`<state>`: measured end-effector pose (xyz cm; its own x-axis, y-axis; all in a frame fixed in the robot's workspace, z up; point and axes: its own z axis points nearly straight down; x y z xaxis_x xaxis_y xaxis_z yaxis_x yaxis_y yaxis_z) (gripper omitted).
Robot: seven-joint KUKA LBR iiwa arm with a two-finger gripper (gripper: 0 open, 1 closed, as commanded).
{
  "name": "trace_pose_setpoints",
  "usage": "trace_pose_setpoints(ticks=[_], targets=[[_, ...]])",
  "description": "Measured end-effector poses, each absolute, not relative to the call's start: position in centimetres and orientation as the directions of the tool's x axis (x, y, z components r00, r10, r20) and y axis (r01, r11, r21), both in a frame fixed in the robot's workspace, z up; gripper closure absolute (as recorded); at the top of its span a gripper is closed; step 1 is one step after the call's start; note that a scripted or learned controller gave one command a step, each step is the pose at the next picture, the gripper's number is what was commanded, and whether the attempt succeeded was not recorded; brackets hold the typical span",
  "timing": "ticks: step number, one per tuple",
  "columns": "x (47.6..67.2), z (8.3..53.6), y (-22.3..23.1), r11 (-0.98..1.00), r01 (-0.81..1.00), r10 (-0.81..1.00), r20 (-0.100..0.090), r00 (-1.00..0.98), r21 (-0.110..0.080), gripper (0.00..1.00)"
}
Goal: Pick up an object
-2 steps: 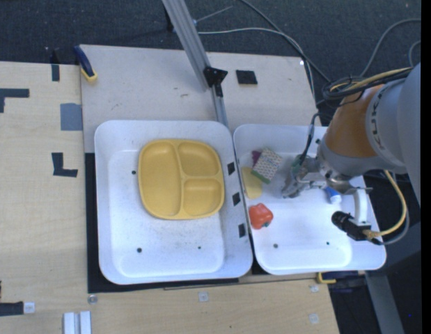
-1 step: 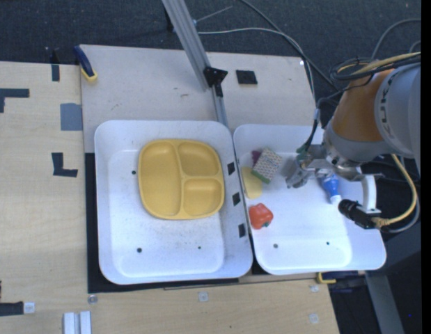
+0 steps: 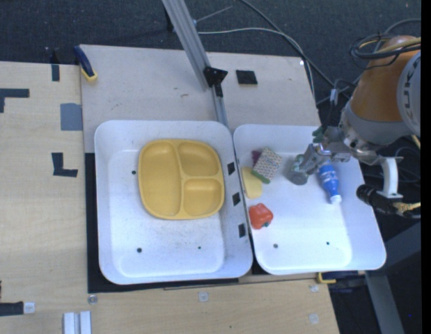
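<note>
1. The claw (image 3: 299, 170) sits low in the right bin (image 3: 354, 245), in that bin's upper half, reaching in from the right.
2. Its grey fingers point left and down toward the bin floor. Their spread cannot be told from this view, and nothing can be made out between them.
3. A blue bottle (image 3: 330, 182) with a white cap lies just right of the claw, close enough to look like it touches the claw body. It lies along the bin floor, cap end toward the near edge.
4. A checked packet (image 3: 267, 162) lies just left of the claw, apart from it.
5. A dark purple item (image 3: 256, 157) is at the packet's left edge, touching or partly under it.
6. A yellow item (image 3: 252, 185) lies below the packet, against the bin's left wall.
7. A red item (image 3: 260, 216) lies below the yellow item, near the same wall.
8. The arm (image 3: 386, 92), with its orange band, stands above the bin's right upper corner.
9. The left bin (image 3: 118, 256) lies beside the right bin, and their rims meet.
10. A yellow tray (image 3: 180, 179) with three compartments lies flat in the left bin, in its upper middle part.
11. Both bins rest on a bench (image 3: 34, 207) marked with dark tape pieces.
</note>
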<state>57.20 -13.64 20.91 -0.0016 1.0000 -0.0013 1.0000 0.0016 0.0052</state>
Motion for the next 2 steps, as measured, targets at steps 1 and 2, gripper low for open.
trace_pose_setpoints(ticks=[1,2], targets=[[57.3,24.2,-13.6,0.002,1.0,1.0,0.0,-0.002,0.002,1.0],[56.3,22.8,-8.4,0.005,1.0,1.0,0.0,-0.005,-0.003,1.0]])
